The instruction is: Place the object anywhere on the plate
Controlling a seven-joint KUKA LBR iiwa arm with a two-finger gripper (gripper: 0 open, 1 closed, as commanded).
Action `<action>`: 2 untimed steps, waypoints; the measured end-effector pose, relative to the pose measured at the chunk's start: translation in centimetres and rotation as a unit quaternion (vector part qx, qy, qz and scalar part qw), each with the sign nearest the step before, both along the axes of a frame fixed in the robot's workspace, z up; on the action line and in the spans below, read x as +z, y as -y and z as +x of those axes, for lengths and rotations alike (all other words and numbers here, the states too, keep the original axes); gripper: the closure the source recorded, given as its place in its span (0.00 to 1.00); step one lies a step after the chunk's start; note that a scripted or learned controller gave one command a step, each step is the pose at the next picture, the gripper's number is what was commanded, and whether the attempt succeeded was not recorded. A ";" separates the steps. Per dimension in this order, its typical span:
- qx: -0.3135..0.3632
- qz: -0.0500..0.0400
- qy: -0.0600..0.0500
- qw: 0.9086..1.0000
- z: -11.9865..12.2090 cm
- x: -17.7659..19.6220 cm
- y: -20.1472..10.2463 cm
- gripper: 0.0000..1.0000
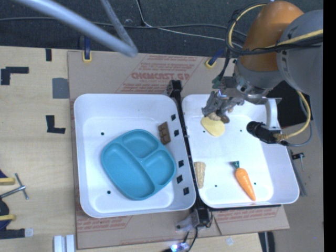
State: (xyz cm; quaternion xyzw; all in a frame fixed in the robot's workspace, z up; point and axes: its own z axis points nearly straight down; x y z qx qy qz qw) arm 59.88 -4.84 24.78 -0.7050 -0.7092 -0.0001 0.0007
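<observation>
A blue divided plate (137, 163) lies in the left white bin (89, 109). In the right bin (273, 156), a pale yellow object (213, 126) rests near the back left corner. My gripper (219, 111) hangs directly over its far edge, touching or nearly touching it. An orange carrot (244, 181) with a green top lies toward the front right of that bin. A beige ridged piece (199, 174) sits against the bin's left wall.
A small brown block (164, 133) lies in the left bin beside the plate's far right corner. The black divider clips (181, 135) run between the bins. The arm's orange band (268, 33) and cables loom over the right bin's back edge.
</observation>
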 end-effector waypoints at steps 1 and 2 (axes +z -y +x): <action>0.000 0.000 -0.001 1.000 0.7 -1.5 -5.8 1.00; 0.001 0.000 -0.001 1.000 1.8 -2.4 -12.0 1.00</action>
